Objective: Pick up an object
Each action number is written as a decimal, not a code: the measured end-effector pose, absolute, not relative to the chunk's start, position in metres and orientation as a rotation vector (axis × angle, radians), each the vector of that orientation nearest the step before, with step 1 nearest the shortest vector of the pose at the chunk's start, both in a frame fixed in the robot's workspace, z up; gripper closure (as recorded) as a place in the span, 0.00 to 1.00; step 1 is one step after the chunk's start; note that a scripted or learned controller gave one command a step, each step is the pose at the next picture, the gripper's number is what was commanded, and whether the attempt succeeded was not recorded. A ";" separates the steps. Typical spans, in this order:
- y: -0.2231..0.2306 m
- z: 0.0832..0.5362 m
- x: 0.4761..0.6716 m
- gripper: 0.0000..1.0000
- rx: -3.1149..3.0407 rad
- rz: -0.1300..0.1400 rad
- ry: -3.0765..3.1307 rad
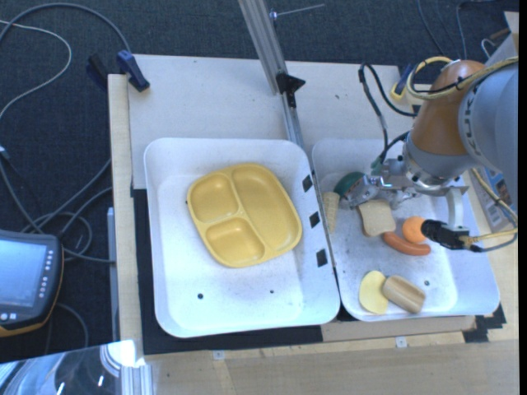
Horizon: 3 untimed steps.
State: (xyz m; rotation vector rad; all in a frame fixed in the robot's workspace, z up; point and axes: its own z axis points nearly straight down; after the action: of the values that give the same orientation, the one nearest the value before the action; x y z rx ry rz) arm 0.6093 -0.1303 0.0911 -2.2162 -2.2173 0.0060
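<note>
The tool (380, 181) is seen low over the upper left part of the right bin (463, 290), carried by the arm (440, 138) that reaches in from the right. The step in hand is judged to be the closing-in on one object. For it to be done well, a single target should be chosen and the tool centred squarely over it, so that a neighbour is not caught or pushed aside. The descent should be finished before any closing is made, and the lift should be taken straight up.

Whether the tool is released or clenched cannot be told, since its tip is hidden by its own body. Nothing can be confirmed as held.

A green object (349, 185) lies just beside the tool on its left, perhaps touching it. A tan slice (377, 219) lies just below the tool, flat on the bin floor. These two are judged the likeliest targets. Being flat, the slice is expected to be hard to grip from above.

Further out, an orange piece (407, 243) lies near the slice. A yellow disc (370, 293) and a tan cylinder (404, 294) lie touching each other near the front wall. A yellow divided plate (243, 215) is seen in the left bin (247, 295), and both bins are borne by the table (206, 97).
</note>
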 end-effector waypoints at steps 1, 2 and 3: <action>-0.130 0.106 0.612 1.00 -2.220 -0.002 -2.222; -0.126 0.151 0.615 1.00 -2.223 -0.006 -2.226; -0.131 0.197 0.613 1.00 -2.225 -0.006 -2.226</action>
State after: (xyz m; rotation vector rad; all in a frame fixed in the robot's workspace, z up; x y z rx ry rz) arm 0.6126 -0.1310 0.1972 -2.2252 -2.2260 -0.0057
